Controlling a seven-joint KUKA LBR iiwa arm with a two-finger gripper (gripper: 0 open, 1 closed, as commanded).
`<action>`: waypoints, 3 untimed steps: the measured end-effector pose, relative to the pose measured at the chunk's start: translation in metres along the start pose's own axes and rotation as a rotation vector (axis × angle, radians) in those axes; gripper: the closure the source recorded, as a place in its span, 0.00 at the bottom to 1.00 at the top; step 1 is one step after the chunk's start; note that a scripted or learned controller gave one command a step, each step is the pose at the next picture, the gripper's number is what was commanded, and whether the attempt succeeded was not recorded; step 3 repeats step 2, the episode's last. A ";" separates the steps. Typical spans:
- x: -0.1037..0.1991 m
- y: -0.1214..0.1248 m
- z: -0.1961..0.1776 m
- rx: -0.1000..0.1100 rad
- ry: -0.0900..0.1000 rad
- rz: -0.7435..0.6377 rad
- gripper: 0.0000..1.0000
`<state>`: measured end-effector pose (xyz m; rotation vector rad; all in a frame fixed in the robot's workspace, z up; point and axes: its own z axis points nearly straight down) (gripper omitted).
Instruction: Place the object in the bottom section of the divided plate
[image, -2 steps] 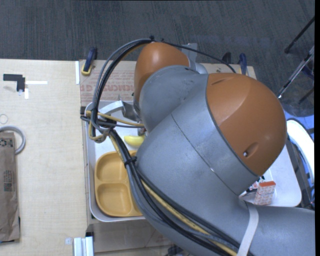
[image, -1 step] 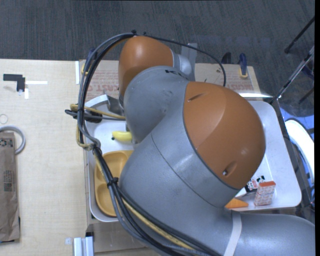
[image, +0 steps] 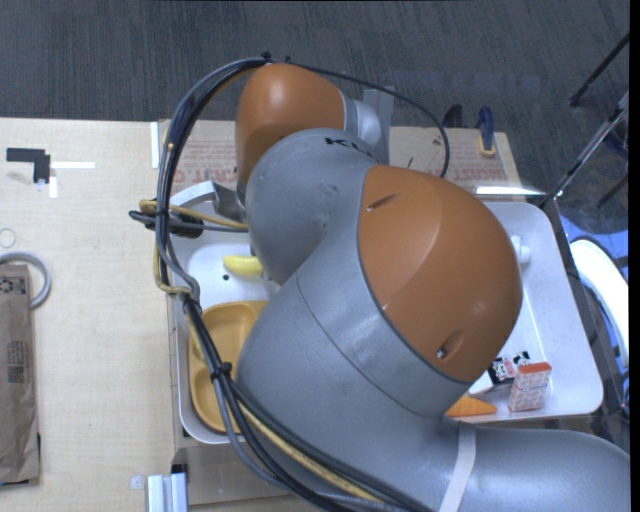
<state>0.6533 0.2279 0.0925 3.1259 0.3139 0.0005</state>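
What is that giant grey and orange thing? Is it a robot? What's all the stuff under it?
Yes, it is a robot arm, grey with orange caps on its joints. The camera sits above the bench and looks down, so the arm looks huge because it is close to the lens. Black cables run along it. Under it are two white bins. In the left bin you can see a yellow thing and part of a yellow plate with sections. In the right bin sit a small carton, a little black-and-white toy and something orange. The arm hides its claw, so I cannot tell if it holds anything.
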 end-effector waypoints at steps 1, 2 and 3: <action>-0.007 0.022 0.001 -0.002 -0.003 -0.009 1.00; 0.000 0.000 0.001 0.000 -0.001 -0.001 1.00; 0.000 0.000 0.001 0.000 -0.001 -0.001 1.00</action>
